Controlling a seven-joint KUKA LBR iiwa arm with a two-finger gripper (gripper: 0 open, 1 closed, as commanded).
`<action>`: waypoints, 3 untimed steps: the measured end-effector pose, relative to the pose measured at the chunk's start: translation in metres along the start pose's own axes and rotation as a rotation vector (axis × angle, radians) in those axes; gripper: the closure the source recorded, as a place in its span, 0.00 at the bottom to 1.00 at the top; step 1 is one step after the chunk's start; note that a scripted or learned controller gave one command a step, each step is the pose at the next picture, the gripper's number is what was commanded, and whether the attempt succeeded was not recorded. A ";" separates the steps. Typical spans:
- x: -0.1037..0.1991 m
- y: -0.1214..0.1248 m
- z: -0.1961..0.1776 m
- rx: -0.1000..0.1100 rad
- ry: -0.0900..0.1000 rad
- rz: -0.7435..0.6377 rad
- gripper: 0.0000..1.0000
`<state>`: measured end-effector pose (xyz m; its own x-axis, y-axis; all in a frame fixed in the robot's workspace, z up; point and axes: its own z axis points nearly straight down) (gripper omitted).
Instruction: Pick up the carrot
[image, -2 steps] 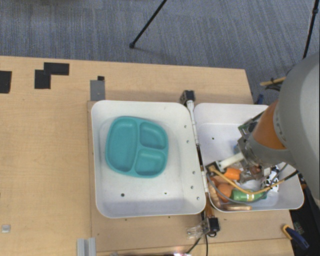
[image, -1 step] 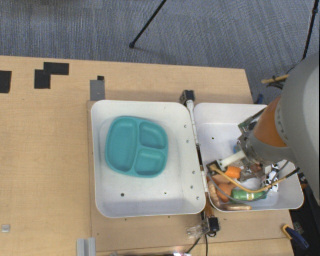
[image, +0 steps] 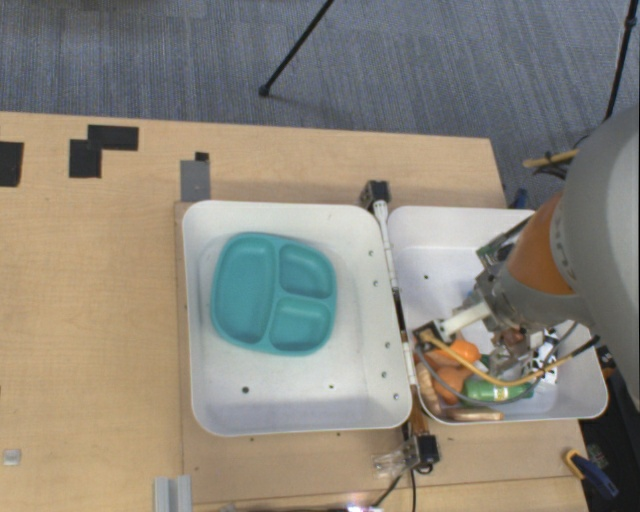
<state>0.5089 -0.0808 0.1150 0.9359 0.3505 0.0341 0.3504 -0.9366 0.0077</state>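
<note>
The carrot (image: 462, 352) is an orange piece lying in the front left part of the right bin (image: 440, 250), among a small heap of toy foods. My gripper (image: 508, 348) hangs low over that heap, just right of the carrot and very close to it. The grey arm with its orange band (image: 535, 255) reaches in from the right and covers the bin's right half. Cables and the wrist hide part of the heap, so I see nothing clearly held.
A green item (image: 495, 392) and a brown one (image: 432, 385) lie beside the carrot against the bin's front wall. The left bin (image: 250, 400) holds a teal divided plate (image: 273, 292). A metal divider (image: 392, 290) runs between the bins.
</note>
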 end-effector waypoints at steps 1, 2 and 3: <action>-0.009 -0.001 0.019 -0.015 0.005 0.046 0.00; -0.009 0.001 0.019 -0.019 0.008 0.131 0.00; -0.007 0.003 0.020 -0.012 0.000 0.120 0.00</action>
<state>0.5044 -0.0856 0.0950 0.9710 0.2363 0.0355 0.2359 -0.9717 0.0150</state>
